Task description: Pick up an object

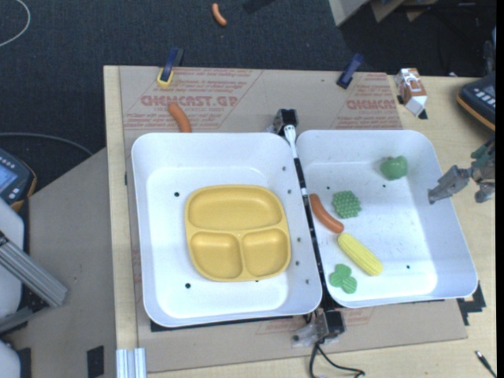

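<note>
The right bin [441,235] holds several toy foods: a green pepper [394,166] at the back, a bumpy green vegetable [346,204], a red-orange sausage [326,213] by the left wall, a yellow corn cob [360,253] and a small green leafy piece [342,278] at the front. My gripper [465,187] hangs over the bin's right rim, well to the right of the pepper. It is open, with nothing between its fingers [445,186].
The left bin [157,211] holds a yellow divided plate [236,232]. An orange sausage [179,117] lies on the board behind it. Blue clamps [169,67] [350,71] and a small box [411,89] sit along the back.
</note>
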{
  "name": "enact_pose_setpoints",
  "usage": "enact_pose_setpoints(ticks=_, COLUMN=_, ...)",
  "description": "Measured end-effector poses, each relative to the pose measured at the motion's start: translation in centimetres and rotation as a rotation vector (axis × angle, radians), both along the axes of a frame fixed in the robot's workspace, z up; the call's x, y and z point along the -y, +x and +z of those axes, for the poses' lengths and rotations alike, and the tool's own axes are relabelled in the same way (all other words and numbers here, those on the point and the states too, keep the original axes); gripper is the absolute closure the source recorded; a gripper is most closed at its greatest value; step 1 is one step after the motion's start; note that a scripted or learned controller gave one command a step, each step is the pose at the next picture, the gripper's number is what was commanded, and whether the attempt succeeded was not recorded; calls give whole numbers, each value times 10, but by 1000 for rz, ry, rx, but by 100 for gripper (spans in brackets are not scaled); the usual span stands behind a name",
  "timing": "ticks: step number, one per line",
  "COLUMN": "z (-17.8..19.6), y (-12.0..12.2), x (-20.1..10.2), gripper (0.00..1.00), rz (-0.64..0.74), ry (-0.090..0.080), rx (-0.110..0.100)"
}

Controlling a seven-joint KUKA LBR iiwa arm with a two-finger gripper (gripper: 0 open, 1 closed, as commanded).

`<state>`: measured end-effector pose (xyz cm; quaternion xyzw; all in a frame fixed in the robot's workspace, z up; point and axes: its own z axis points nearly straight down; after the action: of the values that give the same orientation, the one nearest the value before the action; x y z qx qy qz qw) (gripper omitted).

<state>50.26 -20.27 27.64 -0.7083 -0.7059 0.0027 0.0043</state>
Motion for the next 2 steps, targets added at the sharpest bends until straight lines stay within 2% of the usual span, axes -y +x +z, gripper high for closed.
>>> enact_pose_setpoints(ticks=1, z=5, y=2, x=0, gripper=0, rz=3, ry=-3, rx=11)
enact_pose_setpoints(ticks=2, z=-58, y=2, x=-3, gripper=0, rz=3, ry=1, rx=2)
